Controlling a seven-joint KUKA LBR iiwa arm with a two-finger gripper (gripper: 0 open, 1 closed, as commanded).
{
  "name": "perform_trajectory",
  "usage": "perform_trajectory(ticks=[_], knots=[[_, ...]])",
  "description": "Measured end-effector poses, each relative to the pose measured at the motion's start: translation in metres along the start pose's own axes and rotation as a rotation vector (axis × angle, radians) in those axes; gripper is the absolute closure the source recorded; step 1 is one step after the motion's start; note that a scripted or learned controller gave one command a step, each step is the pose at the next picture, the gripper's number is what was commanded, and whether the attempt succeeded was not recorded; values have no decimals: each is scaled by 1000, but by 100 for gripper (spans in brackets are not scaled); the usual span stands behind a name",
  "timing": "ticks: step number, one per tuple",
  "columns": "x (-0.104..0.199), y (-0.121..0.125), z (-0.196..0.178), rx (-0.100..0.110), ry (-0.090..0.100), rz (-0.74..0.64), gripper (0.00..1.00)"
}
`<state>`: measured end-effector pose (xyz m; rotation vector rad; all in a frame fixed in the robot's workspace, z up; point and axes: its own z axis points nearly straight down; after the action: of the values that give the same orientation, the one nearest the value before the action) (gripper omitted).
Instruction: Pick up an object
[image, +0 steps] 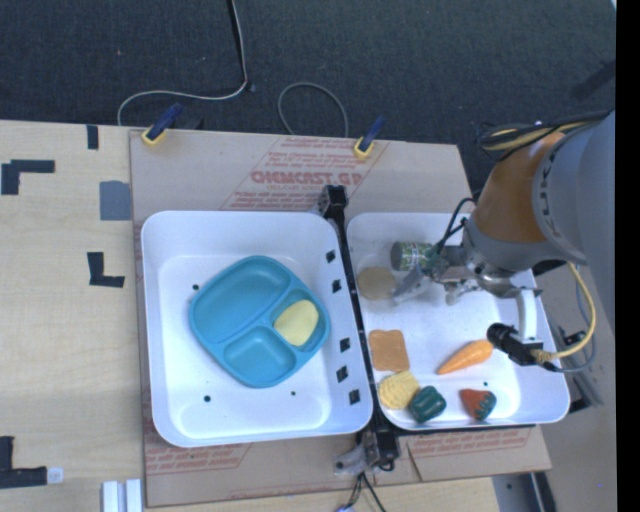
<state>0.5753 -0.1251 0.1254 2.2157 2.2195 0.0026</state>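
My gripper (434, 288) hangs over the upper middle of the right bin (545, 405). It is open, with bare bin floor showing between its two grey fingers (406, 287). A green can-like object (409, 255) lies just above and left of it, touching or nearly touching the wrist. A tan round piece (374, 282) rests to the left of the left finger. Lower in the bin lie a slice of toast (388, 350), an orange carrot (466, 356), a yellow corn piece (398, 389), a dark green pepper (427, 404) and a red strawberry (478, 403).
The left bin (160, 300) holds a blue divided plate (245, 320) with a yellow item (297, 321) in one compartment. A black divider (343, 300) separates the bins. The arm's orange band (510, 200) and its cables (560, 345) overhang the right bin's right side.
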Motion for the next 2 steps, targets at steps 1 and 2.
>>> perform_trajectory(ticks=[1, 2], knots=[[18, 98, -53, -7, 1, -5, 0], [1, 83, 16, 2, 1, 0, 0]])
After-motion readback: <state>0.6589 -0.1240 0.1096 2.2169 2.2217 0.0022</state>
